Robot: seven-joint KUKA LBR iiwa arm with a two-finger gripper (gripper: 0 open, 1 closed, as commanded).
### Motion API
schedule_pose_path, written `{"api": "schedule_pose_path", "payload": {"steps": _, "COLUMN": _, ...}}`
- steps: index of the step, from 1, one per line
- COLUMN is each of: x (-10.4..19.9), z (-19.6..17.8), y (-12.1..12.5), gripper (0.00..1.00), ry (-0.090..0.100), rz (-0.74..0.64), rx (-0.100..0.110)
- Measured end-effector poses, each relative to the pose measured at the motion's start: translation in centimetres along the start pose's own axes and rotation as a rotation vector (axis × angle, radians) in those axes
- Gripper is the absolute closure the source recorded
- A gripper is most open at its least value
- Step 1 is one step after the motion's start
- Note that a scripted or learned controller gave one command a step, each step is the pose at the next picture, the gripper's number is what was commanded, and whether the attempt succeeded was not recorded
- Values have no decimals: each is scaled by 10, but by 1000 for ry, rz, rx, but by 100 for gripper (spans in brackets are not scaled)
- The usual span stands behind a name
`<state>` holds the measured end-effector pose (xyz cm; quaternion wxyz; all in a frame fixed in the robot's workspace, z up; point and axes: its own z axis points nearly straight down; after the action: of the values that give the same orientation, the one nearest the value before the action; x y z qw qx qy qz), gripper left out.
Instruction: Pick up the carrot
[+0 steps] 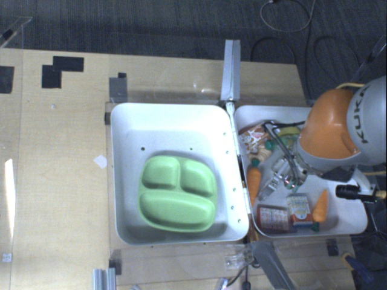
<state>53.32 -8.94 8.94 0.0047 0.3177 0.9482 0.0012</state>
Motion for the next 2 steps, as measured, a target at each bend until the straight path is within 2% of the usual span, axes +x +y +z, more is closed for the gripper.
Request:
{"api": "schedule_pose_path", "payload": {"steps": 1, "x": -79, "z": 0, "y": 28, "gripper": 0, "ry": -6, "rz": -181, "rx": -3}}
{"api": "schedule_pose_path", "payload": {"steps": 2, "x": -38, "z": -1, "y": 34, "gripper": 0, "ry": -8, "rz": 28, "rx": -1}}
